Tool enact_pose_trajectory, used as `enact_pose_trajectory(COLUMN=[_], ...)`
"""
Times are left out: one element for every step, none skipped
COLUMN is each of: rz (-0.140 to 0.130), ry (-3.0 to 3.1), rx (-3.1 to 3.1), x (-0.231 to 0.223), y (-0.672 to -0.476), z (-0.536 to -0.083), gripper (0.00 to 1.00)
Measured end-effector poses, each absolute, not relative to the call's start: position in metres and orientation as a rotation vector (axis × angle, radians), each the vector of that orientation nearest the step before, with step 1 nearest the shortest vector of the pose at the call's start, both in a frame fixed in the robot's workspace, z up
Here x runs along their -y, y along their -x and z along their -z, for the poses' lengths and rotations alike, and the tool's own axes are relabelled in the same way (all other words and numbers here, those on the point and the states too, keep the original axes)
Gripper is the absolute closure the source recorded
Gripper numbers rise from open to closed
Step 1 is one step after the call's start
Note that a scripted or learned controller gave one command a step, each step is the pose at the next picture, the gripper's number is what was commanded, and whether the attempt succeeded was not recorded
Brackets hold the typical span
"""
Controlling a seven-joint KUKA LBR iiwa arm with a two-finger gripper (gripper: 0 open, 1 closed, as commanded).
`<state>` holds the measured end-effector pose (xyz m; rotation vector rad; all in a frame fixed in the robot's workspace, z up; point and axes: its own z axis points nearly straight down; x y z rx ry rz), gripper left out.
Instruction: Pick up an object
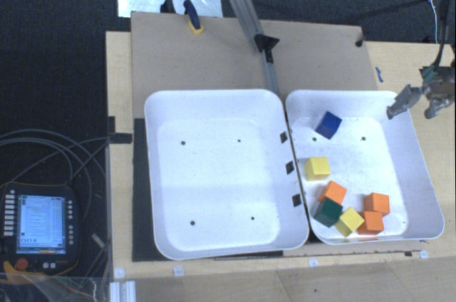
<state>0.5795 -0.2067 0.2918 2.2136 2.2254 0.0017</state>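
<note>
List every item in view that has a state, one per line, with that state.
gripper: fingers apart, holding nothing, at the right bin's far right rim
blue cube: loose, alone, tilted
yellow cube: loose, alone
orange cube: touching the green cube
green cube: wedged in the cluster
teach pendant: screen lit

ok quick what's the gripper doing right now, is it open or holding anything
Gripper: open, holding nothing, poised over the upper right rim of the right bin.

White bins [214,97] — blue [328,125], yellow [317,167], orange [376,204], green [328,211] blocks.
</note>
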Motion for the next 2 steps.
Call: enact_pose_trajectory(rz=[-0.001, 0.002], ry=[-2.213, -2.216], rx=[-2.226, -2.229], x=[0.207, 0.199], y=[-0.58, -0.586], z=[-0.292, -0.236], gripper=[0.0, 0.0])
